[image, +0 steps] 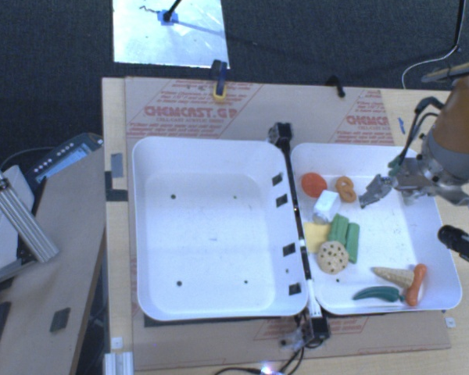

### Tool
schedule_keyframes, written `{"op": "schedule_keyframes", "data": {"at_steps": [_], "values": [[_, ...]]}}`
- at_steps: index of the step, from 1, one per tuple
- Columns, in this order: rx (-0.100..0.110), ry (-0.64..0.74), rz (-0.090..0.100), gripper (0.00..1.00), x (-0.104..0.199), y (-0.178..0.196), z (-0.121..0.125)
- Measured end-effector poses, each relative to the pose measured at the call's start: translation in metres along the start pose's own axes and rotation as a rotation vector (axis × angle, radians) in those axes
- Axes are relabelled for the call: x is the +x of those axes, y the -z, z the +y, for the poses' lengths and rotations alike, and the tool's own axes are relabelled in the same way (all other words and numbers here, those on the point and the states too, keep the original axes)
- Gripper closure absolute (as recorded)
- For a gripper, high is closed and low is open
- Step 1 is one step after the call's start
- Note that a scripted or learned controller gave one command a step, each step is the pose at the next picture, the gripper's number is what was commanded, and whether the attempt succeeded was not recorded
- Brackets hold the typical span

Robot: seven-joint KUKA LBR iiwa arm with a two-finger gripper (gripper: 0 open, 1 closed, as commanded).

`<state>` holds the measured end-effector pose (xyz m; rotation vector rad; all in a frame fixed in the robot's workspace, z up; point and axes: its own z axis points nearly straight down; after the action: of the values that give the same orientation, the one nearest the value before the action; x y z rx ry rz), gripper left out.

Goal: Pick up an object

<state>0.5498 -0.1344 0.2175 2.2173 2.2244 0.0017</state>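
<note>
The right bin (391,233) holds several toy foods: a red tomato (313,183), an orange ring (345,188), a white block (326,205), a yellow wedge (316,233), two green sticks (345,237), a tan dotted disc (332,257), a cone (394,273), an orange carrot (416,283) and a green pepper (377,293). My gripper (374,191) hangs over the bin's upper middle, just right of the orange ring and apart from it. Nothing shows in its grasp.
The left bin (211,233) sits beside the right one, with a black clipped divider (293,209) between them. The arm's grey body (453,143) covers the right bin's far right corner. A yellow-and-blue clamp (219,80) stands at the board's back edge.
</note>
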Motion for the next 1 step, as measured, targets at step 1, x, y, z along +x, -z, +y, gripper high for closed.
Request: {"op": "schedule_keyframes", "data": {"at_steps": [1], "values": [[0.002,0.006,0.001,0.0,0.0308,-0.0825,0.055]]}}
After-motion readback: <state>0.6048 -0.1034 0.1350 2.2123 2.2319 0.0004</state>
